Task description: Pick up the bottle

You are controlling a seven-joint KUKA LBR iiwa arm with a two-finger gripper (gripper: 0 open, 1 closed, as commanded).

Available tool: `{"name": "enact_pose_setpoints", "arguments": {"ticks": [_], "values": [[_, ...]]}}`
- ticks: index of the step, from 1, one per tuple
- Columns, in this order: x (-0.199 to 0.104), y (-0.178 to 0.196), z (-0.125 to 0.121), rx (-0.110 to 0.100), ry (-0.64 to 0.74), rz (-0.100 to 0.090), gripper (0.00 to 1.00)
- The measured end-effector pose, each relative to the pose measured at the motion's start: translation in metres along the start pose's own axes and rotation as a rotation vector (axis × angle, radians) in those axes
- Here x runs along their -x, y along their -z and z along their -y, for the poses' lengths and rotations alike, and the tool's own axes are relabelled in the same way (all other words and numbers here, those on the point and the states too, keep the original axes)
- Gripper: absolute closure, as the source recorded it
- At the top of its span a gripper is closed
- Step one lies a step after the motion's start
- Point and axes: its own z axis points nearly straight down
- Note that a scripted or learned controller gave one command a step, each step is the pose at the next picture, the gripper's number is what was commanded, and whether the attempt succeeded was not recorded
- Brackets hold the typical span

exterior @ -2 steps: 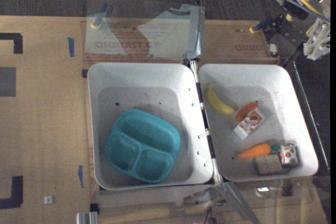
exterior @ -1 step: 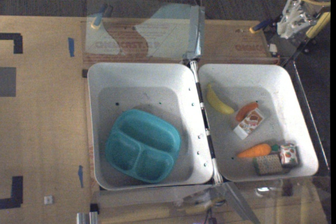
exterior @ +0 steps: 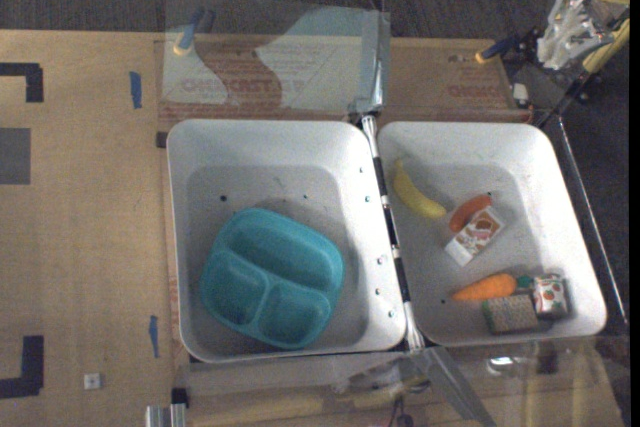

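Two white bins sit on the bench; in the right bin we see what looks like the bottle, small, red-orange, lying tilted against a white carton, near a banana. Beyond the bin's far right corner hangs the tool; we cannot tell its state.

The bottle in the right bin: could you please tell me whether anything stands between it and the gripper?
Nothing visible does. The gripper hangs outside the right bin, past its far corner. What looks like the bottle lies uncovered, with a small carton against its near side.
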Motion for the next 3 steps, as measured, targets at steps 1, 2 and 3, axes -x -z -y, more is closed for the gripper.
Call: {"name": "enact_pose_setpoints", "arguments": {"ticks": [1, 2, 3], "values": [[0.023, -0.01, 0.004, -0.004, 0.011, 0.006, 1.0], [0.011, -0.01, -0.136, -0.002, 0.032, 0.006, 1.0], [0.01, -0.009, -0.134, -0.003, 0.034, 0.005, 0.0]]}}
